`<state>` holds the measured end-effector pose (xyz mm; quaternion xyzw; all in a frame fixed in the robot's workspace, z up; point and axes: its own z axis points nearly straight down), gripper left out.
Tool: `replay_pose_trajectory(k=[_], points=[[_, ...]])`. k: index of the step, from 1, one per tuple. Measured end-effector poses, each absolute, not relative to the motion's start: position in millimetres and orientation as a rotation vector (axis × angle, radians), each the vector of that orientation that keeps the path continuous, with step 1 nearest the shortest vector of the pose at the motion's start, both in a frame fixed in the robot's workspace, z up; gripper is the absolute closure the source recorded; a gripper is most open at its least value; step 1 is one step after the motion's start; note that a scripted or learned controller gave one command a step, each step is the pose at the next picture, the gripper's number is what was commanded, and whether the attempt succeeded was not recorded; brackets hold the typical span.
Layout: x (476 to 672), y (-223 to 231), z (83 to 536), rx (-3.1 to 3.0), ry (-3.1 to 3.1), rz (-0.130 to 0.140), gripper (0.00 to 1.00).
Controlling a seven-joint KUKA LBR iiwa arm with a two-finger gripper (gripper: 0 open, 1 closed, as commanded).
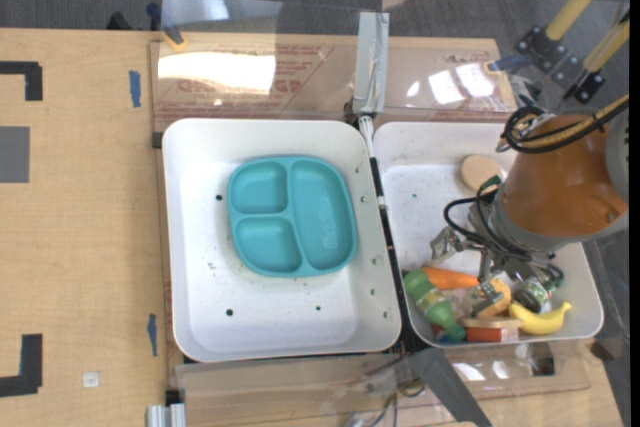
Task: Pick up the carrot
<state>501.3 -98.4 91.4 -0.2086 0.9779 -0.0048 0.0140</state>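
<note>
- gripper [492, 267] down in right bin [420, 185], over the toy-food pile at its near end
- fingers hidden among cables and clutter — can't tell if apart or together, or if anything is gripped
- carrot [452, 280] lies flat in that pile, just left of the gripper, green top toward the divider
- banana [541, 317] to the gripper's right
- teal divided plate [292, 215] in left bin [190, 215], well apart

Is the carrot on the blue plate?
No, the carrot lies in the right bin among other toy food, while the blue plate sits in the left bin.
</note>
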Motion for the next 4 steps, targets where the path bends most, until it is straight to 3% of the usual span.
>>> replay_pose_trajectory(k=[2, 3, 4], points=[[493.2, -94.3, 91.2, -1.174, 2.891, -0.019, 0.00], [496.6, -101.7, 90.5, -1.777, 2.564, -0.017, 0.00], [487.9, -97.8, 90.9, -2.084, 2.316, -0.016, 0.00]])
